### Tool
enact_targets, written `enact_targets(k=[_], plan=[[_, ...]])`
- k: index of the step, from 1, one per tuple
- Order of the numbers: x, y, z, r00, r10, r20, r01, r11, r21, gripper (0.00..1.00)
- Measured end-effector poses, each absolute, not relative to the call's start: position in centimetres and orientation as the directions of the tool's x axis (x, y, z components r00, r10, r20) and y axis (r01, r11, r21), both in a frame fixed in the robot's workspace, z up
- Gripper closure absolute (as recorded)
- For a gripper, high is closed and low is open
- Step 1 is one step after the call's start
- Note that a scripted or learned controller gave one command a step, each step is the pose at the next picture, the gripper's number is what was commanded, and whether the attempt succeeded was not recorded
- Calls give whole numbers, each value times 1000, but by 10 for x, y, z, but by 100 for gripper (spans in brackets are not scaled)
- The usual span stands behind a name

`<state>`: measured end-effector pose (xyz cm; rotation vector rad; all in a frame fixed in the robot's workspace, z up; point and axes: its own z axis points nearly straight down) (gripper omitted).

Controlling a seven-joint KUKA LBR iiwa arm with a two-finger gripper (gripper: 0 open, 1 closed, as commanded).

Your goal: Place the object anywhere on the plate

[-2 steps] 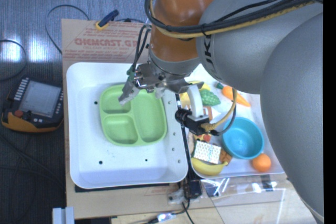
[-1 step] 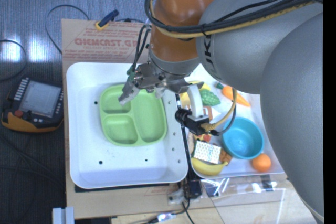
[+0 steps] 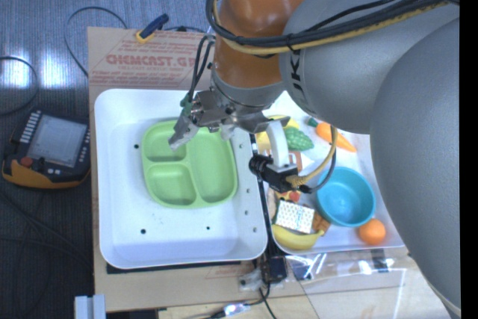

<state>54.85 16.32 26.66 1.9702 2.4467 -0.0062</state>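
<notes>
Grey arm point(image 3: 373, 48) hides most of the right bin point(image 3: 351, 235) from you. Whether the pincer point(image 3: 181, 132) is open or closed cannot be told, and which object is meant is hard to say. You see one green plate point(image 3: 190, 164) under the pincer, and to its right one blue bowl point(image 3: 345, 196), one banana point(image 3: 295, 239), one orange point(image 3: 372, 232).

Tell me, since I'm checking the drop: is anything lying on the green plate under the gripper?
Nothing visible lies there. The gripper hangs over the green plate's upper-left compartment, and the plate's three compartments look bare.
</notes>
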Motion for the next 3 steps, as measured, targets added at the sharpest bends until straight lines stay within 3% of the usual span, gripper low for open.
enact_targets(k=[3], plan=[[549, 163, 267, -213, 977, -3, 977, 213, -3, 0]])
